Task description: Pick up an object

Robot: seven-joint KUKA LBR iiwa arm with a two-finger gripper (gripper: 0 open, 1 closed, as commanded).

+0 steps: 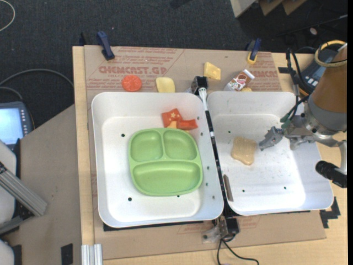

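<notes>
In the right bin [309, 197], low over its floor, the gripper [268, 138] hangs just beside a pale tan, bread-like piece [244, 150]; whether its fingers are spread or closed cannot be told here, and nothing shows between them. So, by my reading, the pick is not yet made: the approach looks near done, the grasp and lift remain. In the left bin [110, 197] sit a green divided plate [164, 162] and a red toy [177, 119], both untouched.

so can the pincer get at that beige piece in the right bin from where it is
Probably yes: the pincer hangs just right of the beige piece in the right bin, and nothing lies between them.
</notes>
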